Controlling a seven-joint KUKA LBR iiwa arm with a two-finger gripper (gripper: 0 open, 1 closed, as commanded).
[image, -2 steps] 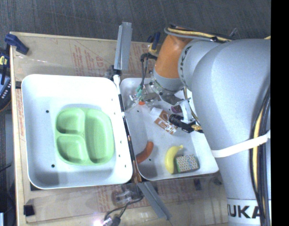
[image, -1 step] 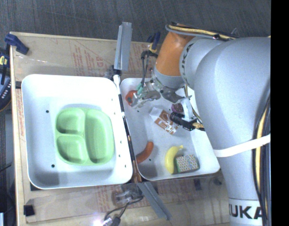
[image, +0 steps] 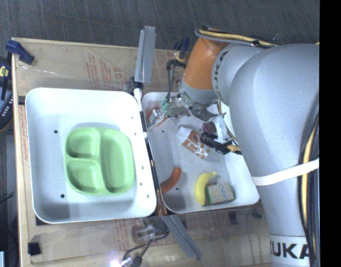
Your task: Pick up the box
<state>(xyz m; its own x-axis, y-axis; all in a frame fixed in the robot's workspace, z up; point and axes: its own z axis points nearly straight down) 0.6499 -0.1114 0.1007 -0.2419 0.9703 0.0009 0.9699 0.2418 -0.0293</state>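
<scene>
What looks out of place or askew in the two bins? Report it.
Nothing looks spilled or damaged. The green divided plate lies flat in the left bin. In the right bin, the small box, sausage, banana and sponge lie loose at mixed angles.

Plywood bench [image: 75, 65] bearing two white bins [image: 42, 110].

Two white bins [image: 42, 204]; one green divided tray [image: 99, 161]; one banana [image: 202, 187]; one sausage [image: 171, 179]; one patterned box [image: 221, 193]; possibly two small packets [image: 194, 147], partly hidden.
</scene>
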